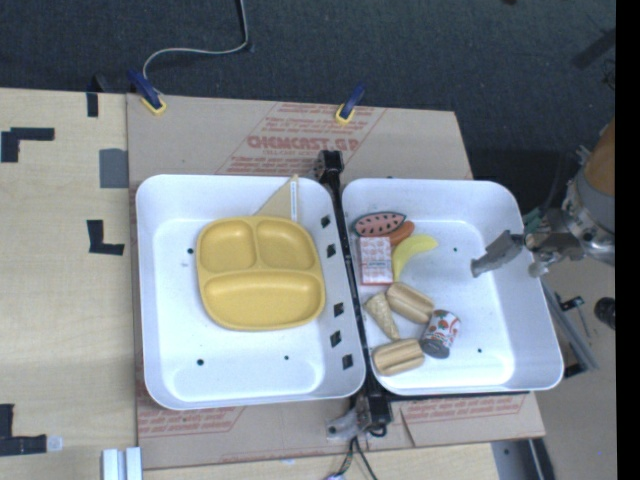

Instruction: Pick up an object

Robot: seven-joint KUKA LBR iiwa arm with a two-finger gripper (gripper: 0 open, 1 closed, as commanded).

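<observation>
We saw two shallow white bins side by side on a cardboard sheet [290, 138] laid on the bench [60, 298]. The left bin [165, 368] carried a yellow three-compartment tray [262, 273], smooth moulded plastic with rounded corners.

The right bin [500, 368] held all the pickable items, clustered against its left wall next to the black divider clips [340, 258]:
- watermelon slice [380, 223], red with dark seeds, at the top of the cluster
- orange carrot-like piece [402, 232] just beside it
- small red-and-white printed packet [375, 260], lettering too small to read
- yellow banana [412, 250], curved, right of the packet
- three tan bread-like rolls: one [410, 302] in the middle, one [381, 315] left of it, one [397, 355] at the bottom
- small can [439, 333] tipped on its side, grey end, red label unreadable, touching the rolls

The claw [492, 258] sat over the right part of the right bin, well apart from the cluster, with bare white floor between. One grey finger [497, 253] showed pointing left; we could not tell if the claw was open or closed, and we saw no item in it. Nothing stood between it and the banana.

Red print on the cardboard read "CHEMCAST GP". Two blue-and-yellow clamps [148, 96] [350, 108] held its top edge. A thin cable [200, 50] ran over the dark carpet above. Black tape marks [30, 140] sat on the bench at left.
</observation>
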